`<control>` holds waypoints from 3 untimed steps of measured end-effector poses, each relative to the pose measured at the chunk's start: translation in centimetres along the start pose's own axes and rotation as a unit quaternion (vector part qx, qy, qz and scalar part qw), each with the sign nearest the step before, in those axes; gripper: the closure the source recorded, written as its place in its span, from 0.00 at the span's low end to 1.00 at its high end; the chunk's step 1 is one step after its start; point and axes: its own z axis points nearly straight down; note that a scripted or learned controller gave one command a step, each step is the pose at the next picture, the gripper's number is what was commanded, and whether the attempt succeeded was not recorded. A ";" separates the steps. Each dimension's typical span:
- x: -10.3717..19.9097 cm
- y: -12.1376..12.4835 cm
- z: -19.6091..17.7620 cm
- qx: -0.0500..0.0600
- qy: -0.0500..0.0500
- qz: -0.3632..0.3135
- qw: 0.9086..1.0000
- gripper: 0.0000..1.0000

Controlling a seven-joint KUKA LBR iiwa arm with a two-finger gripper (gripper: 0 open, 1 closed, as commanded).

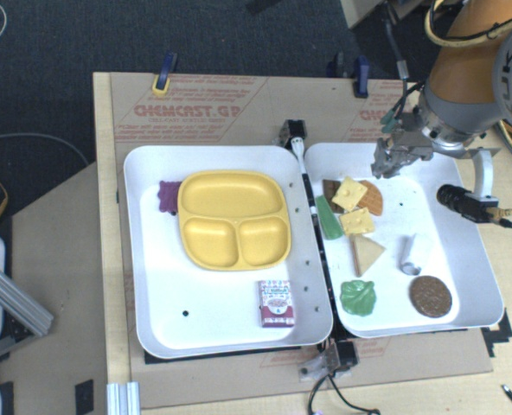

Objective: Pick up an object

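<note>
Nearest the camera, in the left bin [144, 258], a small red carton [276, 303] is seen lying flat, and behind it a yellow divided plate [234, 217] is set in the middle, with a purple scrap [168, 196] tucked against its left edge.

In the right bin [472, 258], the front row is made up of a green lump [357, 296] and a brown disc [431, 296], well apart from one another. A grey cylinder [408, 254] and a pale wedge [366, 253] are found just behind them. Further back, a green strip [329, 217] lies along the divider, beside a cluster of yellow cheese pieces [352, 206] that overlap a brown cookie [373, 200]. The things appear to have been scattered loosely, so that single pieces can be reached from above.

At the far end of this bin, the hand [393, 161] is held low over bare floor, just behind and to the right of the cheese cluster. Nothing is seen between its fingers; whether they are spread or closed cannot be told. The cheese cluster is judged the nearest candidate for picking.
</note>
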 end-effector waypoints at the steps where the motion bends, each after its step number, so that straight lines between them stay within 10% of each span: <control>1: 4.7 0.4 -1.2 -0.003 -0.001 -0.001 1.000 1.00; 3: 7.5 -0.8 -1.0 0.000 -0.001 0.002 1.000 1.00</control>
